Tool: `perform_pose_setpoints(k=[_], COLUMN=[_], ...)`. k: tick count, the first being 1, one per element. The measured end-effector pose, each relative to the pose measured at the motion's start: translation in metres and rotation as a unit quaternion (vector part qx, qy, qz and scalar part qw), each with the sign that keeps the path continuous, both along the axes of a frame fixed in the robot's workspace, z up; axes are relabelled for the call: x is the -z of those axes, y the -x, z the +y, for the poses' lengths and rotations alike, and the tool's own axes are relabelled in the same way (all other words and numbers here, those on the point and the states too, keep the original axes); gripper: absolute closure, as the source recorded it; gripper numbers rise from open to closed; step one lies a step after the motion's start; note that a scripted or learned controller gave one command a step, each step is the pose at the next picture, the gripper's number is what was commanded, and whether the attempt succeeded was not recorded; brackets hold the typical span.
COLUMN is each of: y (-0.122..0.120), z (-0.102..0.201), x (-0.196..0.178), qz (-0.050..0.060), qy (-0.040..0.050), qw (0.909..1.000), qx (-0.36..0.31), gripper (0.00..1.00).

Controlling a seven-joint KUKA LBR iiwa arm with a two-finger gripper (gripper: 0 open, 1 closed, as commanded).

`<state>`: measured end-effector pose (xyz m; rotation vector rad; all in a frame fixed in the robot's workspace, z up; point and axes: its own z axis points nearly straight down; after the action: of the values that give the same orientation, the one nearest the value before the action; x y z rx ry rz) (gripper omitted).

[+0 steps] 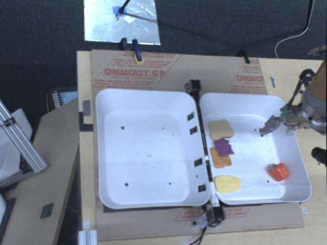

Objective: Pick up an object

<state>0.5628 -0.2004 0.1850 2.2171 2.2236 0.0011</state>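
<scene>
- Left bin [145, 98] sits on the worktop [286, 65].
- Right bin [299, 152] holds a tan piece [220, 129], purple piece [223, 147], orange piece [220, 159] and a yellow piece [227, 184] lying lengthwise left-right.
- Red object [278, 172] sits near the right wall.
- Tool [266, 128] points left above the bin floor, gripping nothing.

My gripper [266, 128] hangs over the right bin [294, 152], with bare floor below and around it. Four flat pieces [223, 154] crowd the bin's left wall, and a red piece [278, 171] sits near its front right corner. The left bin [148, 147] lies wide open.
</scene>
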Motion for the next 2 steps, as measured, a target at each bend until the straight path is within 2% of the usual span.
perform_pose_setpoints(k=[1,2], y=[-0.001,0.011], z=[0.000,0.064], x=[-0.011,-0.069], qz=[-0.002,-0.002], qy=[0.0004,-0.0006], qw=[1.0000,1.0000], qx=[-0.002,-0.003], gripper=[1.00,1.00])
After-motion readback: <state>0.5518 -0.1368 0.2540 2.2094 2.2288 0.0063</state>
